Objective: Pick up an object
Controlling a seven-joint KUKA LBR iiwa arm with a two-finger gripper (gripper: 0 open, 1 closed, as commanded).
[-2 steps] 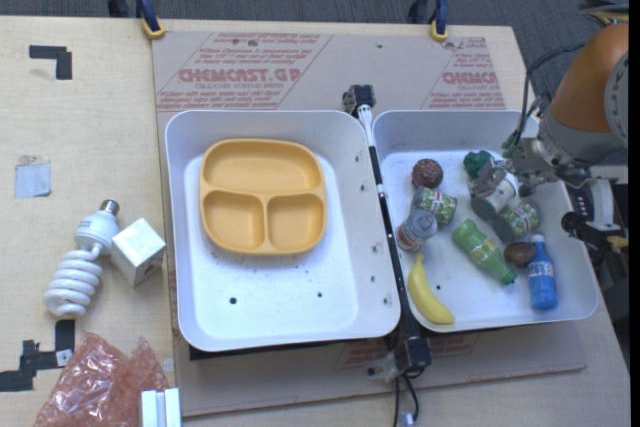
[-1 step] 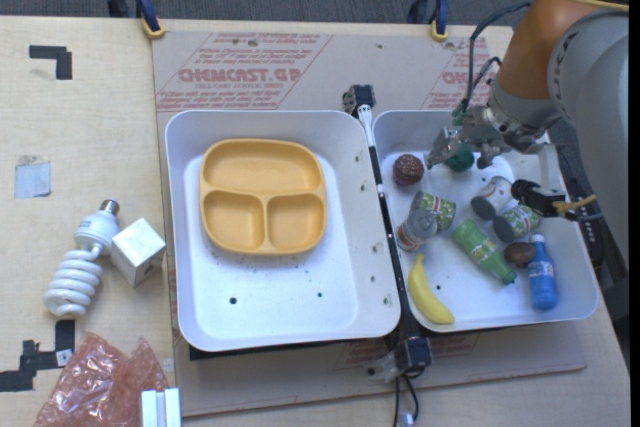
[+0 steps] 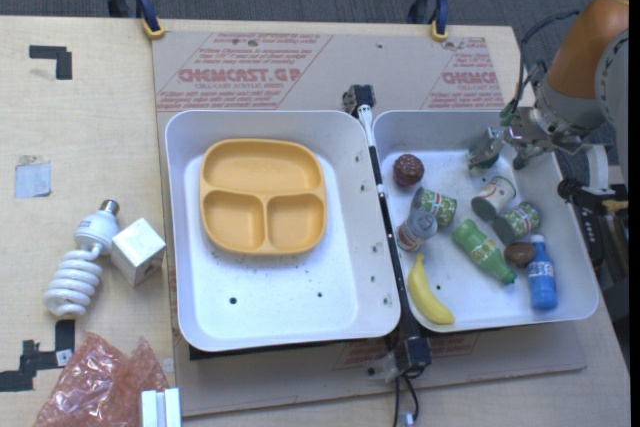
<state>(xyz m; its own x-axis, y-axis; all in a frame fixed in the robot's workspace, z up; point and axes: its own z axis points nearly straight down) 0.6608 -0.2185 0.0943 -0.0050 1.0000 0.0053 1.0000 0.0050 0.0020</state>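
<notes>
Your banana (image 3: 428, 295) lay nearest you, far below-left of the gripper (image 3: 503, 147), whose grip I could not tell, while the likeliest target, the small can (image 3: 519, 218), sat just beneath it, crowded by the green bottle (image 3: 483, 251), so a descent risked nudging neighbours instead of grasping.

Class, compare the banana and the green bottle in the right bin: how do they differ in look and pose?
The banana is yellow and curved; the green bottle is green and straight. The banana lies by the bin's near-left corner; the bottle lies nearer the middle, slanting toward the blue bottle. Both lie flat in the right bin.
</notes>
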